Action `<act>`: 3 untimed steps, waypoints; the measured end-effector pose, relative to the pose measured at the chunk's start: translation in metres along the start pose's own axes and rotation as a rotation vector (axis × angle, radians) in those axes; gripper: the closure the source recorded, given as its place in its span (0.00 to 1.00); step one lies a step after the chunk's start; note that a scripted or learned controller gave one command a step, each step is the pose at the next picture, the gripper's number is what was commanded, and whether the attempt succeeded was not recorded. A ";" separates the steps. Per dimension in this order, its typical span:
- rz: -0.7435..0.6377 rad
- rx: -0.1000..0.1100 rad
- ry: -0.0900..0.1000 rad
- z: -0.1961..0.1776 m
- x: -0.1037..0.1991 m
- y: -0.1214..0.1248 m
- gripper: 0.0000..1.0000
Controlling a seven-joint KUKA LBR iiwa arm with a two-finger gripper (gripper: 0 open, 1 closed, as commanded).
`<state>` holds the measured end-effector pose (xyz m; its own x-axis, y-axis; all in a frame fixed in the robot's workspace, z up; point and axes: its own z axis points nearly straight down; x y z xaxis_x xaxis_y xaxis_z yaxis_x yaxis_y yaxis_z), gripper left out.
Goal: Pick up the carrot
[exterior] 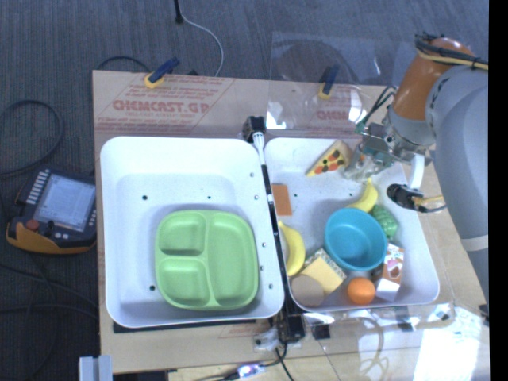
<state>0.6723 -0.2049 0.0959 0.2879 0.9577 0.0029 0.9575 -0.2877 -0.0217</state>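
Note:
A small orange-brown oblong piece (282,199), which looks like the carrot, lies against the left wall of the right bin (413,288). My gripper (367,163) hangs over that bin's far right part, between a pizza slice (329,161) and a yellow banana (366,198). It is well to the right of the carrot and apart from it. I see nothing held in it.
The right bin also holds a blue bowl (355,238), a green item (386,221), an orange ball (361,290), a cheese wedge (321,274) and a yellow fruit (292,248). A green divided plate (208,259) lies in the left bin (127,165).

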 end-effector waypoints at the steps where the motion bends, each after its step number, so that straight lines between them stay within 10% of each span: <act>1: 0.386 -0.025 0.000 -0.120 0.019 -0.009 1.00; 2: 0.359 -0.036 0.005 -0.011 0.001 -0.061 1.00; 3: 0.354 -0.024 0.018 -0.008 0.009 -0.063 0.00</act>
<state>0.6152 -0.1782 0.1057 0.6024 0.7980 0.0170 0.7981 -0.6025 -0.0009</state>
